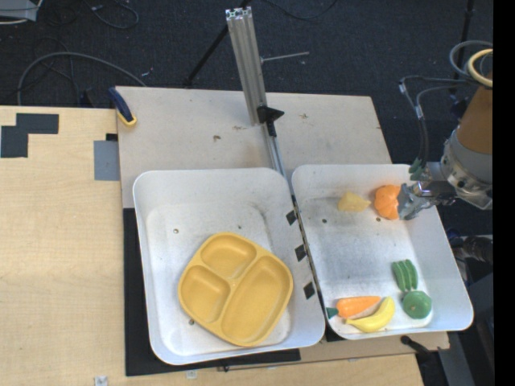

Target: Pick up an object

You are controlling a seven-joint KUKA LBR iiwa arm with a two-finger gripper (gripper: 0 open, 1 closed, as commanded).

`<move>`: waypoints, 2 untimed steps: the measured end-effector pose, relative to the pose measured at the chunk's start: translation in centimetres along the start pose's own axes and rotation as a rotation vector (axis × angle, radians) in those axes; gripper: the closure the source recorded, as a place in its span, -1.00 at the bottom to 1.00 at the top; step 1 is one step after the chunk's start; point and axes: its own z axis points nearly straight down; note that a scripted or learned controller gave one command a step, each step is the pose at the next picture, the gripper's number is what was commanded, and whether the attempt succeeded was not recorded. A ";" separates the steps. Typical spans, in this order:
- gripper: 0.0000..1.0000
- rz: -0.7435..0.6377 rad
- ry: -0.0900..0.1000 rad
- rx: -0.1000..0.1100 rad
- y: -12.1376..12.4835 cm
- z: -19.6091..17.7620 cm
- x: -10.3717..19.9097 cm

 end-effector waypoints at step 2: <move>1.00 0.001 0.000 0.002 -1.6 1.4 9.7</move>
